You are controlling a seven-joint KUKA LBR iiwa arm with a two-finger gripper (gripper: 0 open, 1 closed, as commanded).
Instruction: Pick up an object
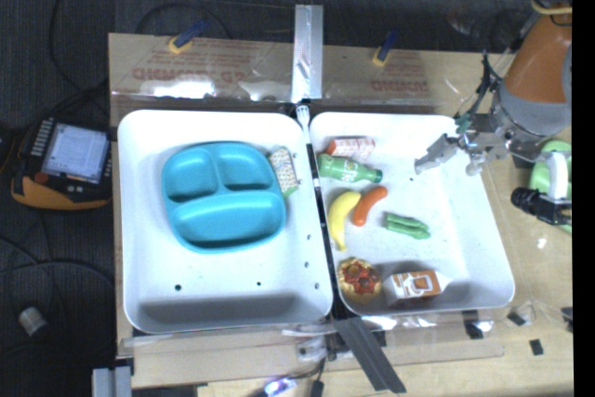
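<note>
Grey gripper (444, 153) hangs over the right bin (483, 228), near its upper right corner; I can't tell its opening. Nothing is lifted: bottle (349, 169), banana (340, 215) and bean (406, 225) lie untouched, I judge.

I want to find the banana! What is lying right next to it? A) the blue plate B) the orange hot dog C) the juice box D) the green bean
B: the banana lies in the right bin with the orange hot dog right beside it, closer than any other food there.
</note>
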